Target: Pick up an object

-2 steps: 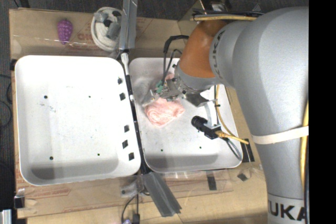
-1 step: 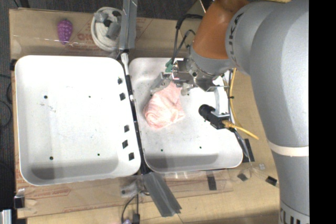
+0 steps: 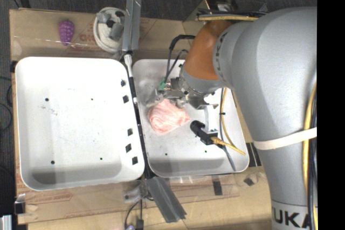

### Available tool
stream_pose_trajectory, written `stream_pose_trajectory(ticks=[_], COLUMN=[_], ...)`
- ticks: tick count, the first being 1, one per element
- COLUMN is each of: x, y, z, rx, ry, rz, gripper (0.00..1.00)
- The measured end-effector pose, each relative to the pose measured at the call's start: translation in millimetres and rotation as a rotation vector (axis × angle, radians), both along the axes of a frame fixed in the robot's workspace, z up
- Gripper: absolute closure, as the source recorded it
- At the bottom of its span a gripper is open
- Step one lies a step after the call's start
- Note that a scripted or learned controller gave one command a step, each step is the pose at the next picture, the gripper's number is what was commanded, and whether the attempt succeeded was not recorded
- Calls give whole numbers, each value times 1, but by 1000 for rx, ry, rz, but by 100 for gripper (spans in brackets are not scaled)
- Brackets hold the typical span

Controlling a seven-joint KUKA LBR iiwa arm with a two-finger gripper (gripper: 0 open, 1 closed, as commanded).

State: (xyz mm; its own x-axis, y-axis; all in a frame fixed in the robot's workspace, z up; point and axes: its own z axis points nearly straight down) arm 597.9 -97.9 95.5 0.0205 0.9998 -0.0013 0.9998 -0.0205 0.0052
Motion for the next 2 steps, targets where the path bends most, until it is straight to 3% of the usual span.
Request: stream_pose_trajectory(ticks=[1,2], x=[0,32], y=[-1,66], z=[11,96], rx=[-1,1], ry=[1,7], rz=[2,245], gripper=[100,100])
